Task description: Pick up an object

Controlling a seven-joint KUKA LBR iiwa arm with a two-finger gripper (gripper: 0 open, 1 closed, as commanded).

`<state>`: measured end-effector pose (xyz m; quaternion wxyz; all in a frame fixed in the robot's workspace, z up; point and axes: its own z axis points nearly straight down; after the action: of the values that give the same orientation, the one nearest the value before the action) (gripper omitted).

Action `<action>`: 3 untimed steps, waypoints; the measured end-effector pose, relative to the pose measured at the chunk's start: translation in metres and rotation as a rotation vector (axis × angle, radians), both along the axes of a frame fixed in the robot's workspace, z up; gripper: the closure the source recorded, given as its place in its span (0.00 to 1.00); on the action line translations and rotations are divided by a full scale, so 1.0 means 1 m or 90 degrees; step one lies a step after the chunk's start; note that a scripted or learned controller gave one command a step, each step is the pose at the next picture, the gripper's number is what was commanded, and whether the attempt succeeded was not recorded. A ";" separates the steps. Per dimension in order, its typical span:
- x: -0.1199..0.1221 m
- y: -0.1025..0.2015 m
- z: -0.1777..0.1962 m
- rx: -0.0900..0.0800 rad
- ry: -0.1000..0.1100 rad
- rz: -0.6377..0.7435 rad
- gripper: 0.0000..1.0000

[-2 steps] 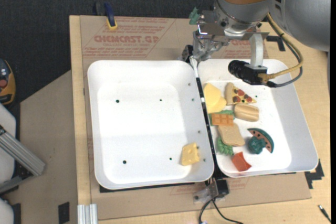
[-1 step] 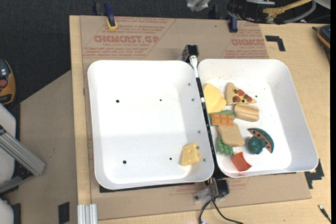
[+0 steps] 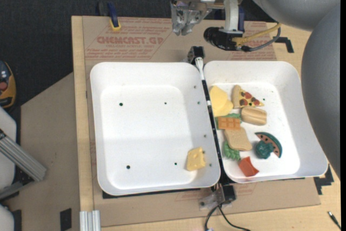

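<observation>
My gripper (image 3: 185,23) hangs high at the top of the camera view, above the cardboard behind the two bins, with nothing between its fingers. The left bin (image 3: 116,79) holds a single yellow cheese chunk (image 3: 195,159) near its front right corner. In the right bin (image 3: 286,89) lie several toy foods: a yellow wedge (image 3: 219,100), a pizza slice (image 3: 245,97), a bread roll (image 3: 254,115), an orange waffle (image 3: 228,123), a slice of toast (image 3: 238,139), green leaves (image 3: 231,152), a watermelon slice (image 3: 266,145) and a red piece (image 3: 248,166).
The bins rest on a cardboard sheet (image 3: 135,38) with red print. A blue and yellow clamp (image 3: 113,16) stands at its back left. Black clips (image 3: 195,54) hold the divide between the bins at back and front. The arm's grey body fills the upper right.
</observation>
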<state>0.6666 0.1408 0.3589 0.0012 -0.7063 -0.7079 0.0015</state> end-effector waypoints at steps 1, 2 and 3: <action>-0.001 0.052 -0.073 0.000 0.001 0.000 1.00; -0.012 0.084 -0.110 0.000 0.000 0.000 1.00; -0.026 0.083 -0.079 0.001 -0.003 -0.001 1.00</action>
<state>0.6407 0.2242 0.2796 -0.0003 -0.7068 -0.7074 -0.0009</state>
